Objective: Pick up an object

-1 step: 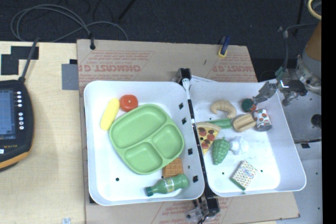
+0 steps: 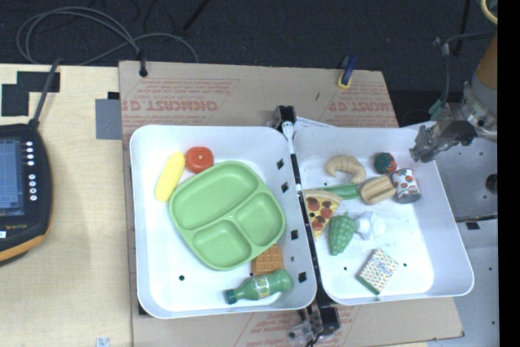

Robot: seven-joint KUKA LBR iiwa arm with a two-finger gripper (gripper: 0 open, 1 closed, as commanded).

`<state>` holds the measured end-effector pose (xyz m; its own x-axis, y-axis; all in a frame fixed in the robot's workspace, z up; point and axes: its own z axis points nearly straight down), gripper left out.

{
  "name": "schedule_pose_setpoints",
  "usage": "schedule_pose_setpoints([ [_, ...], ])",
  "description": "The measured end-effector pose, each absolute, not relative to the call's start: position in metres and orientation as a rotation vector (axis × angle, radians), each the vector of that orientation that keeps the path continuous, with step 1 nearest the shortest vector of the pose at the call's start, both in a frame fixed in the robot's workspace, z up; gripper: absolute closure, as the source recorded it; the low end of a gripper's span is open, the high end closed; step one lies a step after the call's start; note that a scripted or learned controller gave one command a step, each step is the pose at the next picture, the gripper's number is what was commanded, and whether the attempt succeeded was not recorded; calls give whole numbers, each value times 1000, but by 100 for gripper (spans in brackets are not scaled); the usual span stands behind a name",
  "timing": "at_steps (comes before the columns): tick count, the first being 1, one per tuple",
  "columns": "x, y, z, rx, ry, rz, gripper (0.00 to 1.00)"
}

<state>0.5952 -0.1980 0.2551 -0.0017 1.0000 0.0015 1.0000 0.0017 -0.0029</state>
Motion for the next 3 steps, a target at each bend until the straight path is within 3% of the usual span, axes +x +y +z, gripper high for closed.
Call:
schedule_pose_setpoints([
  [1, 593, -161, 212, -2214, -2219, 4, 100],
  [2, 609, -81, 147, -2207, -2222, 4, 100],
  [3, 549, -81, 321, -2227, -2230, -15, 100],
])
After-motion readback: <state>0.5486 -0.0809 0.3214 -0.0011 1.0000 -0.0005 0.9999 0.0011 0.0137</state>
